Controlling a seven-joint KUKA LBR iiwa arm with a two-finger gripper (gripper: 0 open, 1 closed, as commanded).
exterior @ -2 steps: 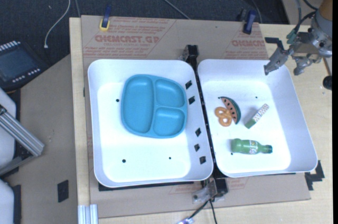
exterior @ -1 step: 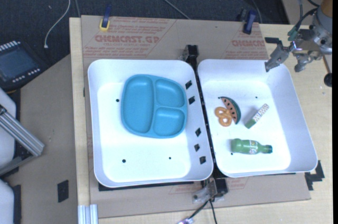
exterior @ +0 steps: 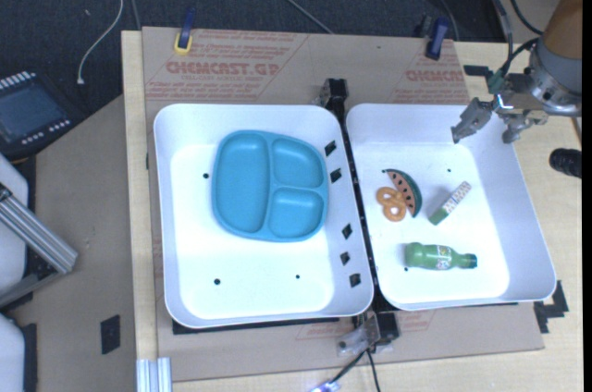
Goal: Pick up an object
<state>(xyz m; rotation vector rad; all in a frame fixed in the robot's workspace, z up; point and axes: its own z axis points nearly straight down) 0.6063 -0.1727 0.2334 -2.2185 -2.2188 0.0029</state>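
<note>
1 hand (exterior: 491, 124) spread open above right bin (exterior: 523, 224), arm cut off at edge

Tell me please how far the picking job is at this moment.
Done: nothing looks picked yet. The green bottle, the grey bar, the watermelon slice and the pretzel all lie on the right bin floor. In hand: the gripper hangs open over that bin's far right corner, holding nothing. Left: come down on one object, close and lift. The blue plate sits in the left bin.
</note>
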